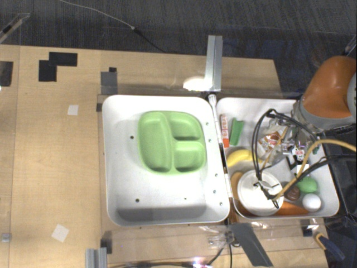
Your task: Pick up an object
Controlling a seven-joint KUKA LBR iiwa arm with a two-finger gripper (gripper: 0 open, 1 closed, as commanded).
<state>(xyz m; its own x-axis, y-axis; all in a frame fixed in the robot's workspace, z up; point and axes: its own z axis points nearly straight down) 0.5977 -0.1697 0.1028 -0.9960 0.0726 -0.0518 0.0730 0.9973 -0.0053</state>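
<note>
Right bin (279, 102), clutter: banana (239, 157) at 9 o'clock, curved, light, firm; take across its middle. White bowl (257, 197) at 6, rigid, slick rim. Hand (281, 144) over bin's centre amid cables; its grip cannot be told.

You're looking from one fixed camera above the bench (50, 149), angled down at a slant, both white bins side by side, left bin (162, 211) centre frame, right bin (329, 202) toward the right edge, dark floor across the far side.
</note>
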